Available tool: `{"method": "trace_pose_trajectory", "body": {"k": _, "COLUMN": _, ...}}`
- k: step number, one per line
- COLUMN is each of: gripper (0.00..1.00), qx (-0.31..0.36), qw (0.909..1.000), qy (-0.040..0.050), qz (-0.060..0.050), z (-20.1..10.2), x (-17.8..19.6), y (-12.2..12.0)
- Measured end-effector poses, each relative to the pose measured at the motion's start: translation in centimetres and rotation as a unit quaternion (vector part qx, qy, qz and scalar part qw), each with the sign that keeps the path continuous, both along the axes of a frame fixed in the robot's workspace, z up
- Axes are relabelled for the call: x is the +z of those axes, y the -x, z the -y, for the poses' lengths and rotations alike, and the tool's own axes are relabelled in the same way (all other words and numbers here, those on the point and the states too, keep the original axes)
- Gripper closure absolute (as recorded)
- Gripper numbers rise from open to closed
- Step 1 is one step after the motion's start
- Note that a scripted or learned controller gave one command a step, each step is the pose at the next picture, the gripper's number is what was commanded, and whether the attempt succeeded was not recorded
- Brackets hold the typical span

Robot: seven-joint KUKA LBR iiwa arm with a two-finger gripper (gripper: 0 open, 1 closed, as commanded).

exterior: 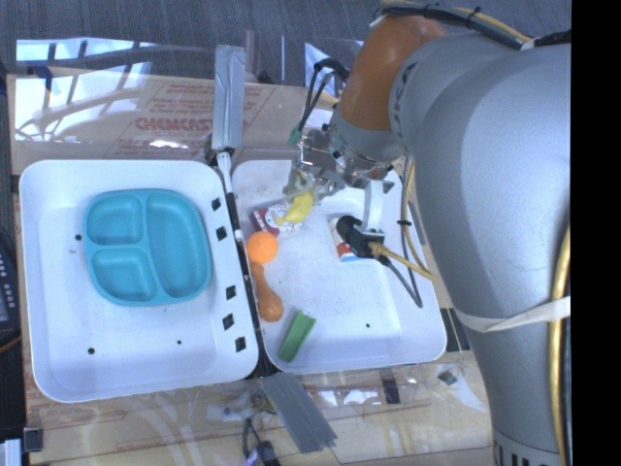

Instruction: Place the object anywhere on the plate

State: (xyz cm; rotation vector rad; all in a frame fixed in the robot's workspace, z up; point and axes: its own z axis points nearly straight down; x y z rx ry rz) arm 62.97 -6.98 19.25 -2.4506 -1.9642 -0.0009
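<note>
A blue plate (147, 246) with three compartments lies in the left bin (49, 289). My gripper (312, 184) is over the back left part of the right bin (388, 318). A yellow banana-like object (299, 208) sits right at the gripper's tip, and whether it is gripped or lying on the bin floor I cannot tell. Partly hidden just beneath the yellow piece is a dark red and white item (264, 221). The arm covers the bin's back right corner.
An orange ball (262, 249) and an orange carrot-shaped piece (269, 301) lie along the right bin's left wall. A green block (297, 336) rests near its front edge. A small red item (344, 252) sits mid-bin. A ridge (236, 260) divides the bins.
</note>
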Motion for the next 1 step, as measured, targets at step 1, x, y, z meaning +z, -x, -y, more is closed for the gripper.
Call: {"method": "trace_pose_trajectory", "body": {"k": 1, "gripper": 1.0, "qx": 0.105, "qw": 0.9945, "qy": 0.0009, "qz": 0.0, "z": -7.88, "x": 10.73, "y": 2.05}}
